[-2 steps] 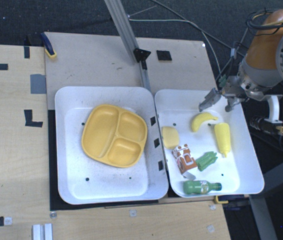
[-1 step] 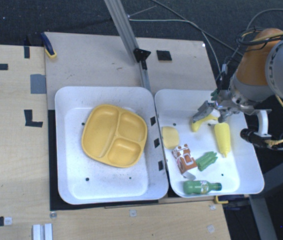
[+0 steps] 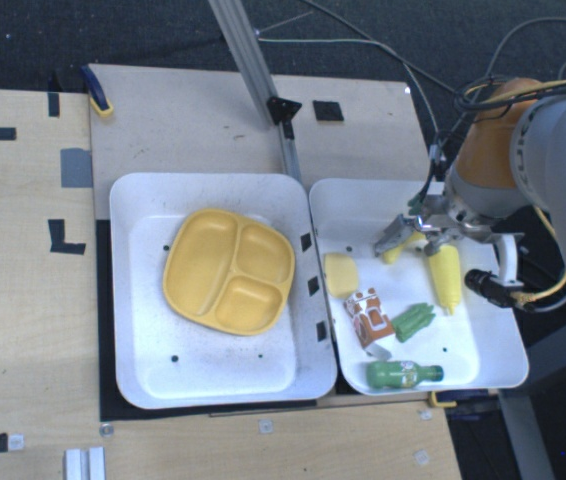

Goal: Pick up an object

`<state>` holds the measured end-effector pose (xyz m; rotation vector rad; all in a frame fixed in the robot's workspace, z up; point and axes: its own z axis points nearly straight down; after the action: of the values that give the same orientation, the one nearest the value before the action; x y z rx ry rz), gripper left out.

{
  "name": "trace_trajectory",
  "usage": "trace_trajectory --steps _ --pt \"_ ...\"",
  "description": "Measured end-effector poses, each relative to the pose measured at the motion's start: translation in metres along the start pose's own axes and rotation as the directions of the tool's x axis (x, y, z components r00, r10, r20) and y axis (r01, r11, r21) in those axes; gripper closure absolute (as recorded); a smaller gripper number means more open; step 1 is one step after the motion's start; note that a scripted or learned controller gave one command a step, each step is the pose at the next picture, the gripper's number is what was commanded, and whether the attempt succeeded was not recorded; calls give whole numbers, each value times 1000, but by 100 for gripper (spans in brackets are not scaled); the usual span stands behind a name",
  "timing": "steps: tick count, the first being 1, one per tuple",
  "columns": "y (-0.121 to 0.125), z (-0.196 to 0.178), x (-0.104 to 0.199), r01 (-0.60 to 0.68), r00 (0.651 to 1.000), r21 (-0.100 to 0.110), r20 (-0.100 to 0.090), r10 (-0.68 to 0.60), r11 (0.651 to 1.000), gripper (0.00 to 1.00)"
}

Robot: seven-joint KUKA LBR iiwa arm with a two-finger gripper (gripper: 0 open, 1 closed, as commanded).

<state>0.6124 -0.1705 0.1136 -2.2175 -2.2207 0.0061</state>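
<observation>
The hand (image 3: 406, 236) hangs low over the right white bin (image 3: 493, 363), its fingers spread apart and gripping nothing. Just right of it, nearly touching, lies the yellow plastic corn cob (image 3: 446, 276), its long axis running up and down the view, the narrower end pointing toward the bin's front.

The bins (image 3: 138, 368) look like smooth white plastic, faintly glossy. The yellow tray (image 3: 229, 269) is matt plastic. The bench (image 3: 23, 308) looks like pale wood (rough-grained). Below the jaws, the green bottle (image 3: 404, 373) shines; beside them, the corn (image 3: 446, 276) looks waxy.
</observation>
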Motion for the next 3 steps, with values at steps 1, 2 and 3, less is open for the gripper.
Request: trace_trajectory --steps 1,2,3 --pt "1 -13 0 1 1000 -2 1 -1 1000 100" --pt "4 -72 -7 0 1000 -8 1 0 1000 100" --pt "5 -109 -6 0 1000 -7 0 0 1000 100"
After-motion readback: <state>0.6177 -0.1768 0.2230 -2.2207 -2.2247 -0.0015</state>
